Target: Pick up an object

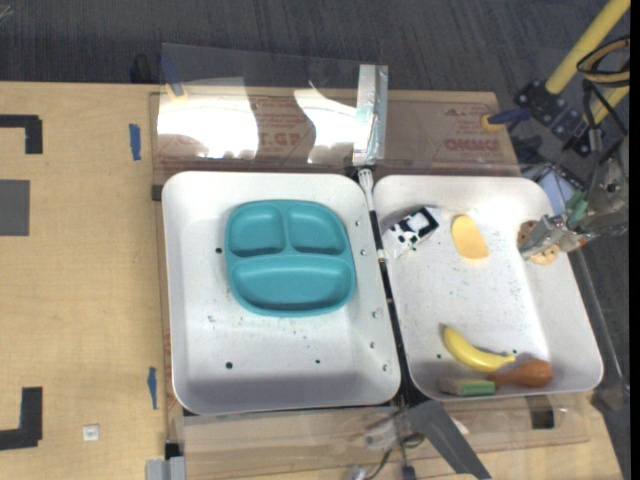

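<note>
My gripper (548, 236) reaches in from the right, low over the right rim of the right bin (500, 193). A small tan-brown object (541, 255) sits right at its tip, against the rim. Further in lie a yellow oval piece (469, 237) and a black-and-white checkered item (412, 226). A banana (473, 351), an orange-brown piece (527, 372) and a green stick (470, 388) rest near the front wall.
The left bin (190, 268) holds a teal divided plate (290, 256). A clear plastic sheet (270, 113) stands behind the bins. Cables and a yellow pole (590, 38) crowd the far right.
</note>
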Robot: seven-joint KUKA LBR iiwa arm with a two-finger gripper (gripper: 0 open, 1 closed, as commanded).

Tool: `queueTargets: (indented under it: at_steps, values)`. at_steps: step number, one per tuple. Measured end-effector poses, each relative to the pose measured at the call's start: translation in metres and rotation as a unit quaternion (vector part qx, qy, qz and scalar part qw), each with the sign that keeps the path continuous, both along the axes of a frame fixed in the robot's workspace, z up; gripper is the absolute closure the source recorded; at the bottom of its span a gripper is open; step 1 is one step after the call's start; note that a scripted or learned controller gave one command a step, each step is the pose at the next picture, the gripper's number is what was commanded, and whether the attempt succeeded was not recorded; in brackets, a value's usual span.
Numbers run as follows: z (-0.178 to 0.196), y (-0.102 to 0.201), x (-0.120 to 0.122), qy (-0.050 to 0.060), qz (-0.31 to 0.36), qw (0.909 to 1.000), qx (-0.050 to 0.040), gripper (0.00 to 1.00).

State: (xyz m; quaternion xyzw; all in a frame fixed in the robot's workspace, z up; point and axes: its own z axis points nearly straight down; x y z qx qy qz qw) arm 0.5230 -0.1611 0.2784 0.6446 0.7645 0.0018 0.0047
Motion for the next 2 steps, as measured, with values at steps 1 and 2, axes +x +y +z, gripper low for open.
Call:
queueTargets:
  at_steps: [1, 2]
  values:
    - [-0.0604, 0.0631, 0.0317, 0.008, -0.008, 0.9999, 0.0032, 1.00]
    - [-0.0567, 0.0598, 0.0322, 0.005, -0.010, 0.9999, 0.0021, 0.00]
